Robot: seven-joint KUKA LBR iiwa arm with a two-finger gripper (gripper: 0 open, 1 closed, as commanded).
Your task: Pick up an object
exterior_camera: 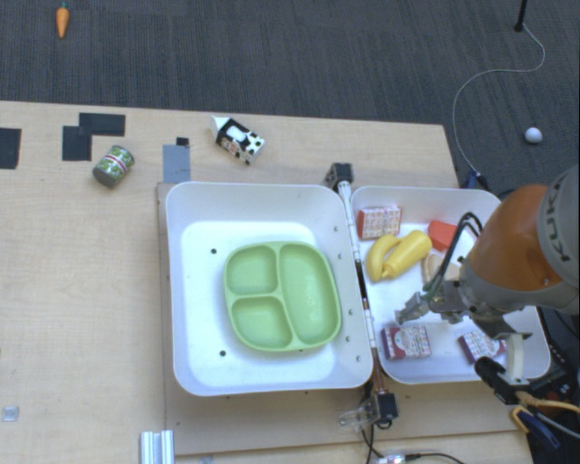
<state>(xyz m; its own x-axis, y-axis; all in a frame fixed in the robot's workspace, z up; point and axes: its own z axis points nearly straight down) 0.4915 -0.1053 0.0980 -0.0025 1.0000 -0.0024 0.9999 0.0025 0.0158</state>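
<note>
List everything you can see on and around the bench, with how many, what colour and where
Left bin: one, white, middle of the bench.
Divided plate: one, light green, in the left bin.
Right bin: one, white, beside the left bin.
Bananas: one bunch, yellow, upper part of the right bin.
Small carton: one, red and white, top left of the right bin.
Packet: one, red and white, lower part of the right bin.
Can: one, green-labelled, on the bench at left.
Cow toy: one, black and white, bench's far edge.
Carrot: one, orange, on the carpet.
Gripper: one, grey, over the right bin.
</note>
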